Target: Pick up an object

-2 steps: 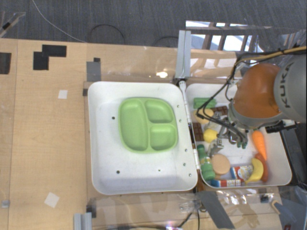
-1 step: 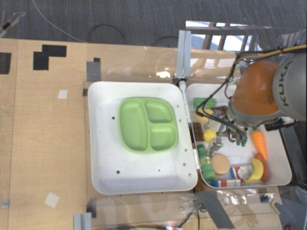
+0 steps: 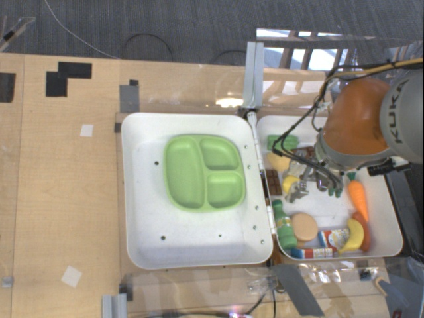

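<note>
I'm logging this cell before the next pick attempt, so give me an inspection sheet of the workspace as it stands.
Surface: wooden bench bearing two white bins side by side.
Job's things: right bin holds a carrot, a banana, a round tan item, a green bottle and other small items.
Clutter: left bin holds a green divided plate.
Grippers: gripper low over the right bin; grasp cannot be judged.
Cables: black cables loop beside the arm; thin wire on the floor.
Surroundings: dark carpet beyond the bench.
</note>
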### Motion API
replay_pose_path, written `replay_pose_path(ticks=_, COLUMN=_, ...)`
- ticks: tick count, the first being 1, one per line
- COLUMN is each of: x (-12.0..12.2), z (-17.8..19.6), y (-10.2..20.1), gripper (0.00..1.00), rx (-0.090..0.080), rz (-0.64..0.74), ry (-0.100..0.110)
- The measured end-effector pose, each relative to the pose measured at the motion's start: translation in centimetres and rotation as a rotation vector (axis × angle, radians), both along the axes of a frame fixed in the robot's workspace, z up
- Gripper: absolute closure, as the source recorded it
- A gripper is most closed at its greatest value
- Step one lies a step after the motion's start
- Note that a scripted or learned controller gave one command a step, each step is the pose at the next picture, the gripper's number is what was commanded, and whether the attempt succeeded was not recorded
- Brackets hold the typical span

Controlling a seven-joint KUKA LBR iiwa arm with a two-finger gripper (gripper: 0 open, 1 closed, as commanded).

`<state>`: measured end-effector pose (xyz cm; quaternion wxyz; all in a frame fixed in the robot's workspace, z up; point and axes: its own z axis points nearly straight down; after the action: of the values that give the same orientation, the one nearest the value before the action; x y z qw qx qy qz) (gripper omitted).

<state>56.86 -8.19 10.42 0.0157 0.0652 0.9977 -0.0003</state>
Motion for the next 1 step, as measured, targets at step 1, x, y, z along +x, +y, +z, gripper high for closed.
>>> replay_pose_path(ticks=1, x=-0.04, z=-0.07, y=0.03, gripper=0.0, rx=0.0, rz=0.001, ry=0.001)
